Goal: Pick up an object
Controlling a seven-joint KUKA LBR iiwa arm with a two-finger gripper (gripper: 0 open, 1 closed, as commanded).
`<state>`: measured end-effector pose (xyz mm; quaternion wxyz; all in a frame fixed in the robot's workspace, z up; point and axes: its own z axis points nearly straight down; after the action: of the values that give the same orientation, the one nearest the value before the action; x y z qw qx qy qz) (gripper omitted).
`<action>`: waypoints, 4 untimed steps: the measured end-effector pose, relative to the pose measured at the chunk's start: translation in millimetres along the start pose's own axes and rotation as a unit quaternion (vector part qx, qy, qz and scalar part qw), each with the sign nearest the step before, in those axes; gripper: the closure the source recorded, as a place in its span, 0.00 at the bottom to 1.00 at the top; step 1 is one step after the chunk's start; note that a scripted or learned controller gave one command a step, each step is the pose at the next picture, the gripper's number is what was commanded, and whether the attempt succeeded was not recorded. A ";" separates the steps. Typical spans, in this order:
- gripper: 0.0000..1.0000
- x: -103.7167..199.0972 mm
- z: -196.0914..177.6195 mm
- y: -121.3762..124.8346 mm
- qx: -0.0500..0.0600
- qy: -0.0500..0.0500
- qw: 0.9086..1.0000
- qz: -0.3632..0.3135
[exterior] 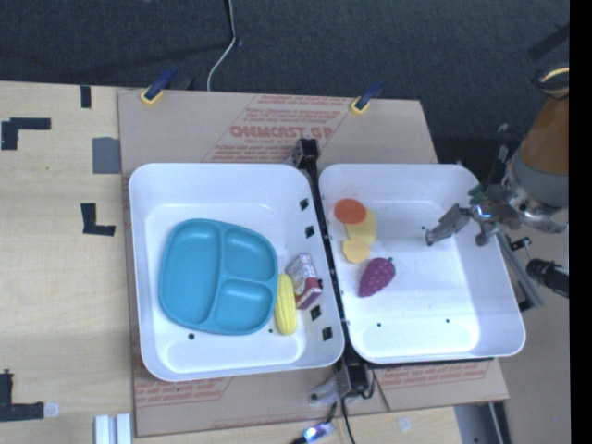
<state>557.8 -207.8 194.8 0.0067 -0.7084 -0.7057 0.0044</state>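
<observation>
Two shallow white plastic bins sit side by side on a sheet of brown printed cardboard [277,128] laid over a pale wooden bench [55,276], seen from above at a slant.

The left bin [153,188] holds a light blue divided plastic plate [217,276] with three compartments, lying flat toward the bin's left and middle. Touching the plate's right edge is a small yellow toy corn cob [286,305], lying lengthwise. Just beside the cob, near the wall shared by the two bins, is a small crumpled silver and dark red wrapper [304,279].

The right bin [462,340] holds a cluster of toy food near its left wall. An orange round piece [350,211] rests against a yellow piece [359,239] below it, and a purple toy bunch of grapes [376,277] lies just beside the yellow piece, toward the bin's middle.

The grey robot arm with an orange band [546,146] enters from the right and leans over the right bin's right rim. Its wrist is bent so the metal two-finger pincer [446,229] points leftward and slightly down, over bare white floor in the bin's upper right part. The pincer is well apart from the toy food and has nothing in it. Whether its fingers are apart or together cannot be made out.
</observation>
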 end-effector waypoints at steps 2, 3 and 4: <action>0.00 2.5 55.8 0.5 -0.004 -0.001 1.000 -0.002; 0.00 3.1 109.0 0.9 -0.007 -0.002 1.000 -0.003; 1.00 3.1 95.3 1.8 -0.008 -0.003 1.000 -0.003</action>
<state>558.1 -204.4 99.4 -0.0012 -0.7065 -0.7077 0.0005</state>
